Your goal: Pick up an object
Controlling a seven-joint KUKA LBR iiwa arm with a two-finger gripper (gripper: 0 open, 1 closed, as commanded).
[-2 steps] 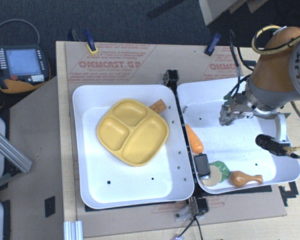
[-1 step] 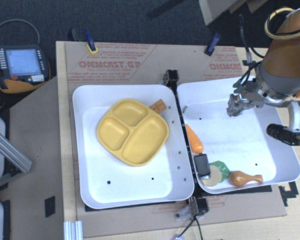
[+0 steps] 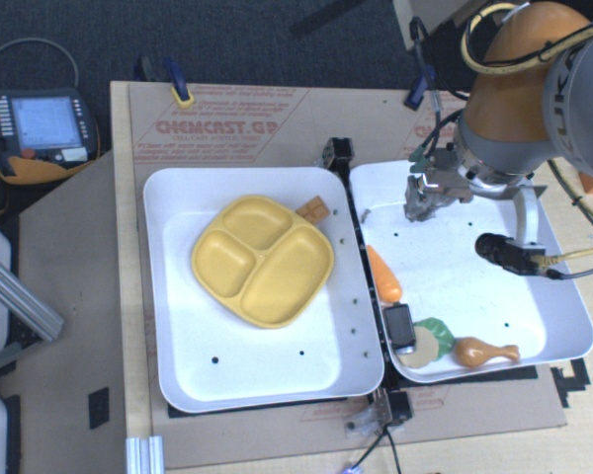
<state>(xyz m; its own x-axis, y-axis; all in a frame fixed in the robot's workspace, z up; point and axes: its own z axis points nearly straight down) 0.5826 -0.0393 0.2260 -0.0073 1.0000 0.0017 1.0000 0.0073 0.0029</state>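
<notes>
My gripper [image 3: 422,205] hangs over the back of the right bin [image 3: 563,314], above bare white floor. An orange carrot [image 3: 383,275] lies at the right bin's left wall, below and left of the gripper. A toy chicken drumstick [image 3: 482,351] rests near the front wall. Beside it sits a green and tan flat piece [image 3: 430,341]. A black block [image 3: 398,326] lies on the divider between the bins. Nothing shows between the fingers.
The left bin [image 3: 188,344] holds a yellow divided plate [image 3: 264,260] with a small brown block [image 3: 312,208] at its back right edge. A black clamp [image 3: 337,153] sits at the back between the bins. A black cylinder with cable [image 3: 509,253] hangs right of the gripper.
</notes>
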